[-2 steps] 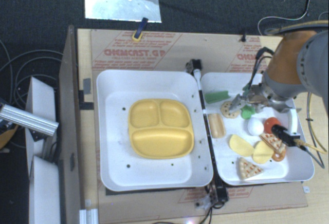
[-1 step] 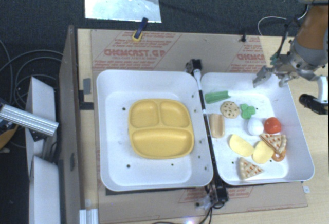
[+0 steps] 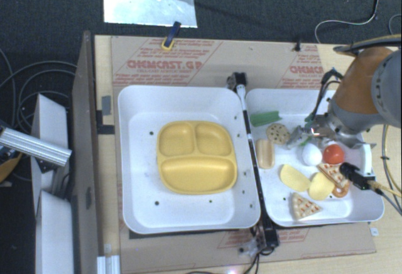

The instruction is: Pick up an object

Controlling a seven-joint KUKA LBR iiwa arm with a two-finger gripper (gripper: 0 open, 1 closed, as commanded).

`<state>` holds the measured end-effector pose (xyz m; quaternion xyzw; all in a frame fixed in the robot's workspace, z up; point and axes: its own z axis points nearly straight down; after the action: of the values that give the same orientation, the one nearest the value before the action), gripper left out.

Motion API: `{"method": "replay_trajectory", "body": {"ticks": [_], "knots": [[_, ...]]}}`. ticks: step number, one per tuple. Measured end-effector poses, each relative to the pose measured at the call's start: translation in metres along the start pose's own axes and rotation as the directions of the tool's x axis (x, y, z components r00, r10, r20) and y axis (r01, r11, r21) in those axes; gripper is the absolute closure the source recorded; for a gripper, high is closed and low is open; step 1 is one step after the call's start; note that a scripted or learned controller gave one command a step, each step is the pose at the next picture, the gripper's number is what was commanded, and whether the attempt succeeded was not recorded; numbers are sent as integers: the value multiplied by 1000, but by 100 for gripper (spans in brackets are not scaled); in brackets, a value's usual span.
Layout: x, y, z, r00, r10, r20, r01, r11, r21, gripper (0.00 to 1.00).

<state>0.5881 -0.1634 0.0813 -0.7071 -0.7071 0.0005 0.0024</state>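
In the camera view, the arm point(image 3: 367, 87) reaches in from the right, its orange band over the right bin point(image 3: 370, 207). The gripper point(image 3: 306, 134) sits low in the far-middle part of that bin, among the play food. Its metal tip lies just beside the white egg point(image 3: 311, 154) and near the round cookie point(image 3: 277, 133); how wide it stands, and whether it has hold of anything, I cannot tell, since the wrist and the glare hide the tip.

The things on offer all lie in the right bin. A green piece point(image 3: 265, 117) is at the far left corner, and a tan bread stick point(image 3: 266, 153) lies along the left wall. A red tomato point(image 3: 334, 154) touches the egg's right side. Nearer the camera are a yellow slice point(image 3: 293, 177), a lemon-like piece point(image 3: 321, 187), a pretzel point(image 3: 336, 180) and a pizza wedge point(image 3: 305, 207). The left bin point(image 3: 141, 203) holds a yellow divided plate point(image 3: 196, 157), well apart from the gripper.

By my reading the step in hand is the descent and grasp, with the egg or the cookie as the likely target. The next move calls for a firm close on a single item and a straight lift. The egg is smooth and round and crowded by the tomato, so it may well slip or drag its neighbour along.
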Motion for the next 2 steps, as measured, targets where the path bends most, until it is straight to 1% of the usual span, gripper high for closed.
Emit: {"method": "replay_trajectory", "body": {"ticks": [1, 2], "knots": [[-46, 52, -127, 1000, -4, 11, 4, 1000, -22, 0], [-42, 11, -16, 1000, 0, 0, 0, 1000, 3, 0]]}}
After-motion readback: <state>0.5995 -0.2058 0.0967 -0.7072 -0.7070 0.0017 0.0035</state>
